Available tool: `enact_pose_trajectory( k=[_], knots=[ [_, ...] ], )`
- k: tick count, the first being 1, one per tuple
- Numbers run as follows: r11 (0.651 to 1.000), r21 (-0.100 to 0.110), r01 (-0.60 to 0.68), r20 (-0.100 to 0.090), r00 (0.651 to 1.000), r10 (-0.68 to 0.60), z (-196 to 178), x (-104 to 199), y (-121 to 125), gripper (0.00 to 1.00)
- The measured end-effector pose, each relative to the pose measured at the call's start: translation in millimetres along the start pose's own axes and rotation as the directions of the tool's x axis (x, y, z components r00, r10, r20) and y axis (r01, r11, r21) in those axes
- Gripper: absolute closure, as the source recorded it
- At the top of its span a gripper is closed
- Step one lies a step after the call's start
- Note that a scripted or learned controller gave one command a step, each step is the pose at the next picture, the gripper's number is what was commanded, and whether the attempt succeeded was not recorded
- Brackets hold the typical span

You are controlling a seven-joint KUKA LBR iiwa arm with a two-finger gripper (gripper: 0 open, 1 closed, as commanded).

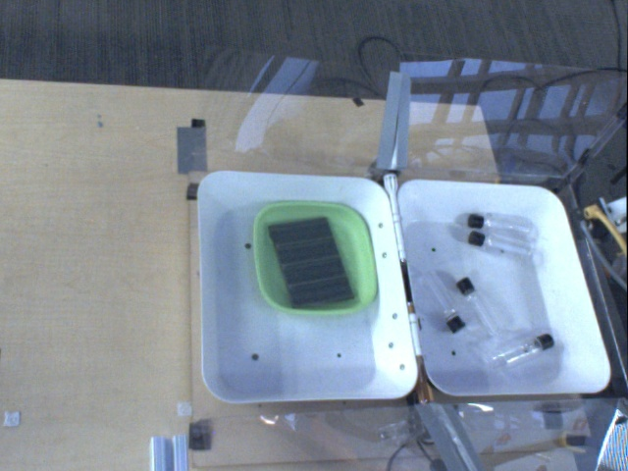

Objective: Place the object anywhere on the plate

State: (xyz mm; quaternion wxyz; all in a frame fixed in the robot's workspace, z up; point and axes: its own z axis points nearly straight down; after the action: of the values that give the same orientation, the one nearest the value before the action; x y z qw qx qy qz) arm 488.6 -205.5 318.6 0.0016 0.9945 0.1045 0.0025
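arm: pose cannot be told | wrist: cannot be told | end effector: state cannot be told

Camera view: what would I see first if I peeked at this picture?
Probably the bright green plate in the left bin, with a dark ribbed block lying on it. Next, the clear vials with black caps scattered in the right bin.

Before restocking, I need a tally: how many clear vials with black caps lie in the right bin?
5. Two side by side at top, two in the middle, one at lower right.
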Motion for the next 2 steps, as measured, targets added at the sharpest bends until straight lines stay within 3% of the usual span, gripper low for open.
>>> enact_pose_trajectory(
  k=[1,2],
  knots=[
    [0.995,-0.004,0.104,-0.004,0.995,-0.104,-53.8,0.7,0.6,0.00],
    [0.957,0.000,0.291,0.000,0.957,-0.291,-50.2,0.4,0.4,0.00]
  ],
)
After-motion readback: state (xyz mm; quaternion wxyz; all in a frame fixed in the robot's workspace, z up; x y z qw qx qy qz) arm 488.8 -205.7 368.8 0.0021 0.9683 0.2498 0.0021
